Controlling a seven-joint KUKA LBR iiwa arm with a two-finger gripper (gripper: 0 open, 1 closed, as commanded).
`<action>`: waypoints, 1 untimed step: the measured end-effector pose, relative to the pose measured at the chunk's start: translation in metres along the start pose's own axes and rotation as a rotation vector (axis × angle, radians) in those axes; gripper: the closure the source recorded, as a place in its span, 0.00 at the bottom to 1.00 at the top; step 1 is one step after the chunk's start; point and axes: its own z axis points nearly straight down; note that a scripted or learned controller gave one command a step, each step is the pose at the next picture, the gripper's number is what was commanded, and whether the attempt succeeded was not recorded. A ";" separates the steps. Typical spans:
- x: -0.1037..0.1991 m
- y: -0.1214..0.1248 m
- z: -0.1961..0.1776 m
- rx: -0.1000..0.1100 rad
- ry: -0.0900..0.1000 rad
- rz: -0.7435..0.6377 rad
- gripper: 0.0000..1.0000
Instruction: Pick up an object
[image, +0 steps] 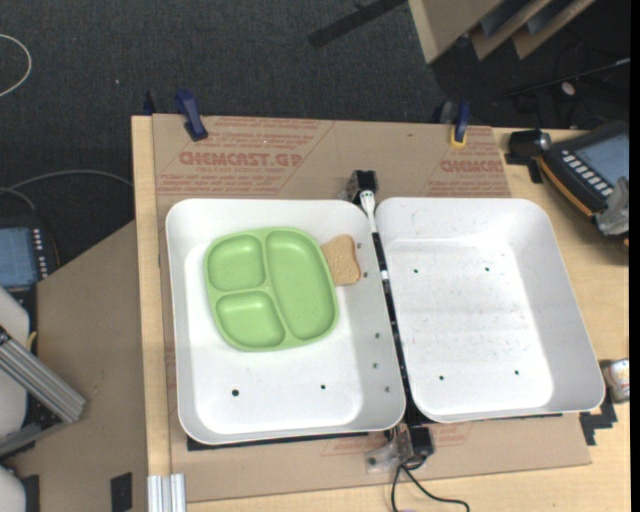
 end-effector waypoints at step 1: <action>0.030 -0.042 0.064 0.002 0.000 0.001 1.00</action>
